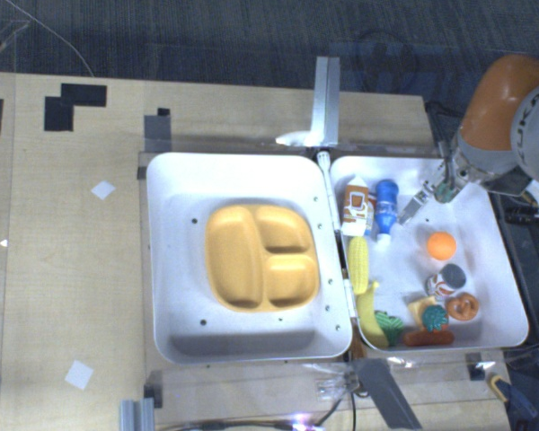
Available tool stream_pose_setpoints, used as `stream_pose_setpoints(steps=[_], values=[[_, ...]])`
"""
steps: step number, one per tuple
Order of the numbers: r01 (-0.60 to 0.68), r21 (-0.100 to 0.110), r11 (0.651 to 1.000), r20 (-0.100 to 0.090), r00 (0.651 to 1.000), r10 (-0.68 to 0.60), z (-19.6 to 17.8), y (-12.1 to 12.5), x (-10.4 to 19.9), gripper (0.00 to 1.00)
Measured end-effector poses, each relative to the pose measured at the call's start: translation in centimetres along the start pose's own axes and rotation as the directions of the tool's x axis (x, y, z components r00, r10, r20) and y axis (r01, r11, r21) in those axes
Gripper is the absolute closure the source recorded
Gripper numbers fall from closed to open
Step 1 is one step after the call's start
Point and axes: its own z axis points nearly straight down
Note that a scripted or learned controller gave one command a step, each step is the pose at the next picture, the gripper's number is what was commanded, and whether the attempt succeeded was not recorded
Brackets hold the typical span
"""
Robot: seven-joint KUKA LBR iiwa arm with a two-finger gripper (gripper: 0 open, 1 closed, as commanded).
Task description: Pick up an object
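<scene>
The right bin [503,268] holds several small objects. A blue bottle [385,206] lies beside a white and orange carton [357,205] near the bin's left wall. Below them lie a corn cob [359,263] and a banana [368,317]. An orange ball [442,245] sits mid-bin. A red and white can [445,283], a brown doughnut [464,306], a green broccoli piece [391,323] and a red sausage [428,338] cluster at the front. My gripper [415,206] hangs low in the bin's back part, just right of the blue bottle, with nothing seen in it.
The left bin [175,241] carries a yellow divided plate [259,257]. A metal post [326,106] stands behind the seam between the bins. The arm's orange band [499,101] looms over the right bin's back right corner.
</scene>
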Motion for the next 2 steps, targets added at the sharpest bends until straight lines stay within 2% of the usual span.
stream_pose_setpoints(steps=[1,2], values=[[-0.159,-0.017,0.987,0.005,0.987,0.159,-0.3,1.6,2.8,0.00],[0.146,0.001,0.989,-0.008,0.989,-0.146,-0.2,4.1,4.4,0.00]])
